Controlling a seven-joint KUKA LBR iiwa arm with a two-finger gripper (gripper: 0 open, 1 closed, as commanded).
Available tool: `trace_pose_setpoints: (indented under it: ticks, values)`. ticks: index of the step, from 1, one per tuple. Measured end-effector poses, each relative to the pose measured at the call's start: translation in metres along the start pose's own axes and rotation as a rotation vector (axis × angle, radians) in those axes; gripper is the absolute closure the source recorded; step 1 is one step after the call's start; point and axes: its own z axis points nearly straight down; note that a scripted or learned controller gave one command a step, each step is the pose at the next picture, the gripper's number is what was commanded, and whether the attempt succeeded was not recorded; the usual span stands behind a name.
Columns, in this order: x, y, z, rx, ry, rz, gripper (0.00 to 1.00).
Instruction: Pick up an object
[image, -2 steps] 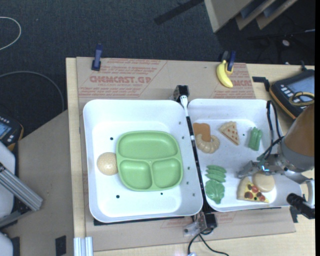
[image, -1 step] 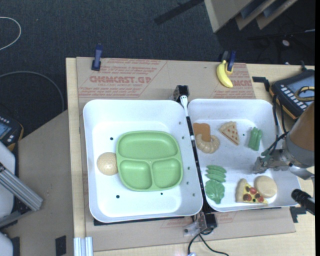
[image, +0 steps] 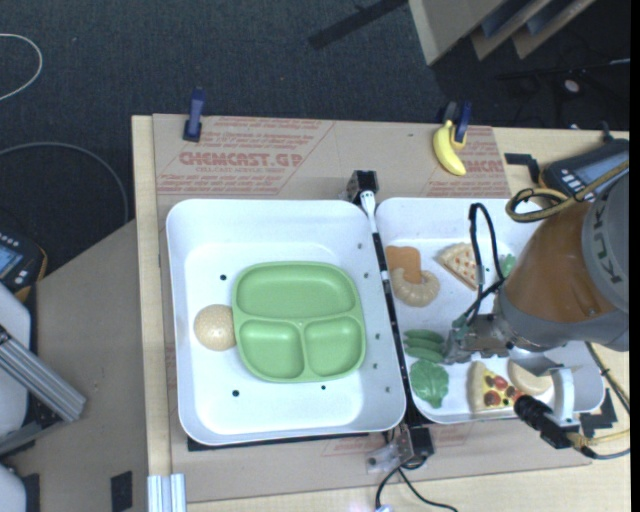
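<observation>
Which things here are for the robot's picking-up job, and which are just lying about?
For the job: gripper, green pods, green leaf, pizza slice, cracker wedge, bread piece.

Just lying about: banana, blue clamp, green tray, beige ball.

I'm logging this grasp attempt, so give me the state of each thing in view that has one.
Green tray: upright in the left bin, its three compartments bare.
Beige round piece: lying beside the tray's left edge.
Banana: lying on the bench, outside the bins.
Pizza slice: lying flat in the right bin.
Gripper: low over the right bin, near the green pieces.
</observation>
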Motion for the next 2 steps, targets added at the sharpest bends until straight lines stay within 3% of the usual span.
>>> trace_pose_setpoints:
  ticks: [1, 2]
  values:
    - [0.0767, 0.0034, -0.1063, -0.016, -0.002, -0.003, 1.0]
    - [0.071, 0.0014, -0.1109, -0.008, -0.006, 0.007, 1.0]
